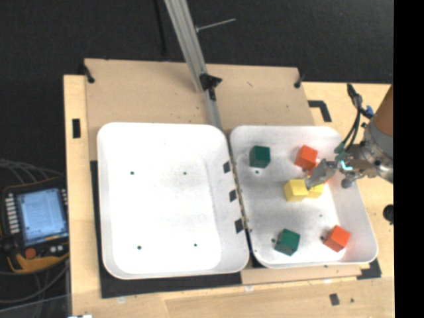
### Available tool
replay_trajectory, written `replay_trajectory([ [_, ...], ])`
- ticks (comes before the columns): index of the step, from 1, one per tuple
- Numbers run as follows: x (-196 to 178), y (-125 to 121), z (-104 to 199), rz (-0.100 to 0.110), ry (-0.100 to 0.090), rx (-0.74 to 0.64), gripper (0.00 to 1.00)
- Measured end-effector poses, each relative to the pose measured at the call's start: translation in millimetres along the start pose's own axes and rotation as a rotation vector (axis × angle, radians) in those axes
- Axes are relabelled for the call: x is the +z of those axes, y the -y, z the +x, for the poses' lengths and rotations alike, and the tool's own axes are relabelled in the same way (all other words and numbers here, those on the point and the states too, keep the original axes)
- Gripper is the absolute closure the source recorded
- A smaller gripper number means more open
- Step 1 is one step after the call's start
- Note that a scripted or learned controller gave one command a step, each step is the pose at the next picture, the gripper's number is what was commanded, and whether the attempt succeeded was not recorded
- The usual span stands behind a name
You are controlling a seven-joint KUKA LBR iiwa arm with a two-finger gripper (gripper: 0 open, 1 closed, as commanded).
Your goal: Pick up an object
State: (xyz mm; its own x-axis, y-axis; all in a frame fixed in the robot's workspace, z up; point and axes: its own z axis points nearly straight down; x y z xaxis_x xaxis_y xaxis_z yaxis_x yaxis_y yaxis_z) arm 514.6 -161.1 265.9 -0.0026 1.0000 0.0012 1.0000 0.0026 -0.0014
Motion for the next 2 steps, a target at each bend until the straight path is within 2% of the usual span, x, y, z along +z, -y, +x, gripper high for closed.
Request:
replay_trajectory([
  [1,-1,-1,0,-0.004,0.001,0.002,0.0],
  [2,40,2,0,0.0,0.002,0.004,0.0],
])
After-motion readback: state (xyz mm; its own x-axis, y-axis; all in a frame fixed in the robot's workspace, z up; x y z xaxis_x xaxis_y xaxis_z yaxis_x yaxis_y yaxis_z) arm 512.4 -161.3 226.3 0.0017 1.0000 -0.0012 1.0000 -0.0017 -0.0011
